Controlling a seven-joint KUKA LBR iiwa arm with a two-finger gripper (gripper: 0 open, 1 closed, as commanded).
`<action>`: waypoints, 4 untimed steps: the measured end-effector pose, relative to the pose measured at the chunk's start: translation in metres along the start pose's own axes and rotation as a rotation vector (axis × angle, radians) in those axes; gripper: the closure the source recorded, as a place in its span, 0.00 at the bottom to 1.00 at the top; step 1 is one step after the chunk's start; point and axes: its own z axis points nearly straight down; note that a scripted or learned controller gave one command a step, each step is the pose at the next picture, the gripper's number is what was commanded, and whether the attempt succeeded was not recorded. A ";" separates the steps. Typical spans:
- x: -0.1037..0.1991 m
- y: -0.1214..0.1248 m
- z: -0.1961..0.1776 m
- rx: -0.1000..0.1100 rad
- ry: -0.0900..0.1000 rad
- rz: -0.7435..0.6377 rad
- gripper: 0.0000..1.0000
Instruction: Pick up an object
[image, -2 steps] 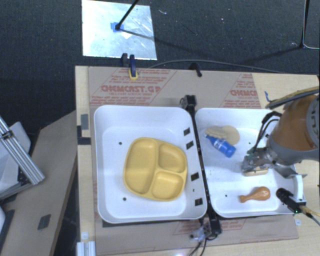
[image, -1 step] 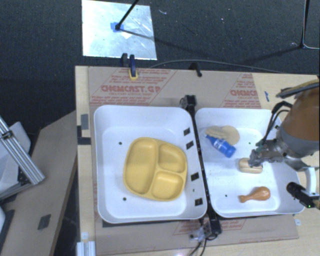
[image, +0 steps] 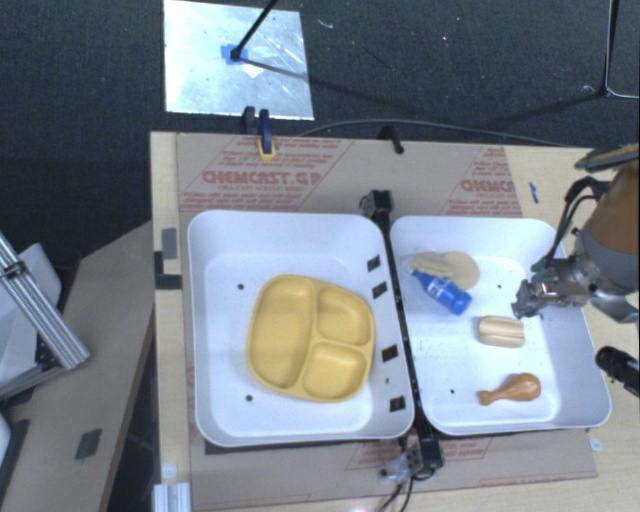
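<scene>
The right bin (image: 560, 405) holds a small blue bottle (image: 440, 289) lying against a pale tan round piece (image: 455, 265), a beige cylinder block (image: 500, 331), and a brown drumstick-shaped toy (image: 510, 389). My gripper (image: 530, 299) hangs at the right side of this bin, just above and to the right of the beige block. Nothing shows between its fingers. The grey arm and its orange band (image: 612, 157) come in from the right edge.
The left bin (image: 215, 300) bears a yellow divided plate (image: 310, 338). A black divider with clips (image: 385, 290) runs between the bins. A cardboard sheet (image: 300, 175) lies under both bins. An aluminium rail (image: 40, 315) sits at the left.
</scene>
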 end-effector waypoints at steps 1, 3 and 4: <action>0.058 0.003 -0.011 0.003 0.004 -0.006 1.00; 0.168 0.018 -0.028 0.004 0.004 -0.007 1.00; 0.221 0.017 -0.031 0.005 0.004 -0.006 1.00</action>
